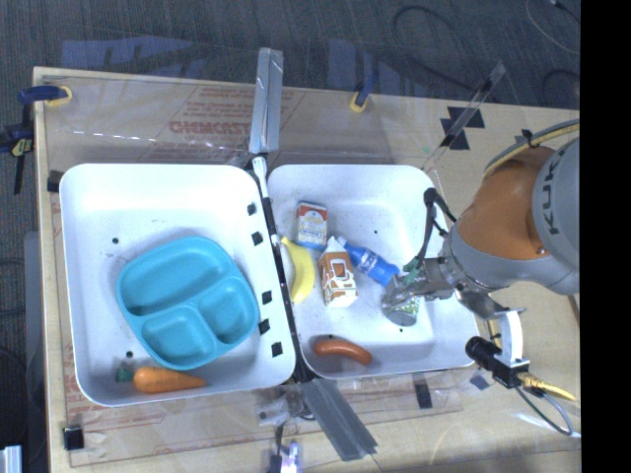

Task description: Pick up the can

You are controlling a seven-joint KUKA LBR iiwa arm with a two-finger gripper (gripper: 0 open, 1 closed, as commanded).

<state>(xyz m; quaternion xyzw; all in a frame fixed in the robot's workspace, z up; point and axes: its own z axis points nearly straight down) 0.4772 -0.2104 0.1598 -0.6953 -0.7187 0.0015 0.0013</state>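
Can point(402, 308) low in the right bin point(394, 180), over toward the right wall, silvery with a green patch, lying tilted. Hand point(412, 286) right down on top of it, metal parts touching or overlapping the upper edge. Opening of the hand impossible to tell from this angle, and no clear sight of the can gripped. Arm point(513, 225) coming in from the right, orange band over the bin's right rim, grey wrist just below.

Blue bottle point(373, 262) just left of the hand, lying slantwise, cap pointing up-left, close against the can. Small carton point(337, 279) with orange and white print next over, leaning, beside a banana point(300, 269) hard against the divider. Another carton point(312, 225) above those, upright-looking, nearer the back. Sausage point(341, 351) at the front, lying flat, well apart from the can.

Over in the left bin point(99, 195): blue divided plate point(187, 302) in the middle, tilted on the slant. Carrot point(166, 380) at the front edge, green top pointing left.

Both bins side by side on the bench point(128, 97), clear sheet over the wood behind them.
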